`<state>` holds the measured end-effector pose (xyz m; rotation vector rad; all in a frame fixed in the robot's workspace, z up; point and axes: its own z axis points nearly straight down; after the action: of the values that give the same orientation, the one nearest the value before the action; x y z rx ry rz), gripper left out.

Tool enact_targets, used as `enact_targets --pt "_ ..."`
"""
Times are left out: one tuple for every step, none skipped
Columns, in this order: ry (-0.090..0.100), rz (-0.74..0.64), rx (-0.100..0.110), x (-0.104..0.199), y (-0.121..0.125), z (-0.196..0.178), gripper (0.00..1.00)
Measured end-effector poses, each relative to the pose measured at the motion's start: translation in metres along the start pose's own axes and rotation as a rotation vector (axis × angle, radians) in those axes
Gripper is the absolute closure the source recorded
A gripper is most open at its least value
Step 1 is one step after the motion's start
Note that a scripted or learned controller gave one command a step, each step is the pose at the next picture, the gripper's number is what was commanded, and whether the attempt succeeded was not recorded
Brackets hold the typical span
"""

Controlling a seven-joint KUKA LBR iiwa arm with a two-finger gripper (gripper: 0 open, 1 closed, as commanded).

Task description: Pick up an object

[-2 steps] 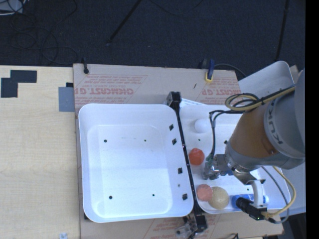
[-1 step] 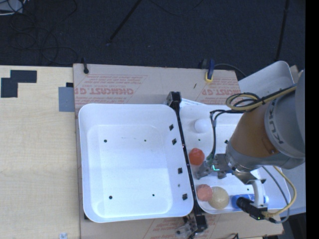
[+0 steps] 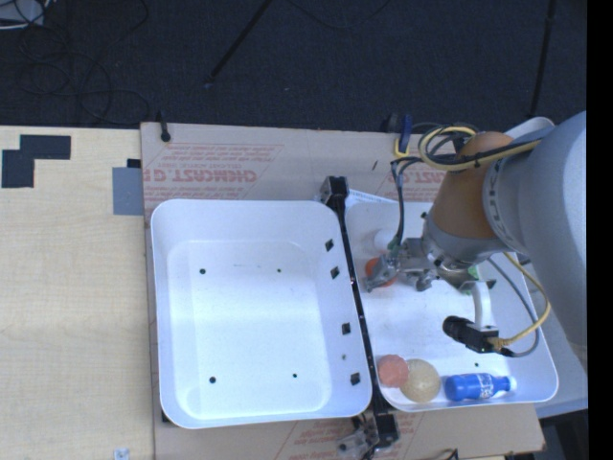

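Observation:
The right bin [image 3: 536, 377] holds a pink ball [image 3: 392, 369], a cream ball [image 3: 420, 379] and a small blue bottle [image 3: 479, 386] lying on its side, all along the near wall. My gripper [image 3: 383, 268] is low in the far left part of this bin, close to the divider, reaching in from the right under the grey arm with its orange band [image 3: 469, 195]. Something reddish [image 3: 371, 267] lies right at the fingertips, but I cannot make out what it is or whether it sits between them. The balls and bottle lie well nearer the camera than the gripper.
The left bin [image 3: 249, 314] stands beside the right one, with a black divider rail [image 3: 350, 295] between them. Yellow and black cables [image 3: 522, 329] loop from the wrist over the right bin. Cardboard [image 3: 220, 166] lies under both bins on the wooden bench.

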<state>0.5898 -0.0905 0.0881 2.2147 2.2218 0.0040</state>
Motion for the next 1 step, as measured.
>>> enact_targets --pt "0.001 0.001 -0.003 0.0107 0.0189 -0.1059 0.0"
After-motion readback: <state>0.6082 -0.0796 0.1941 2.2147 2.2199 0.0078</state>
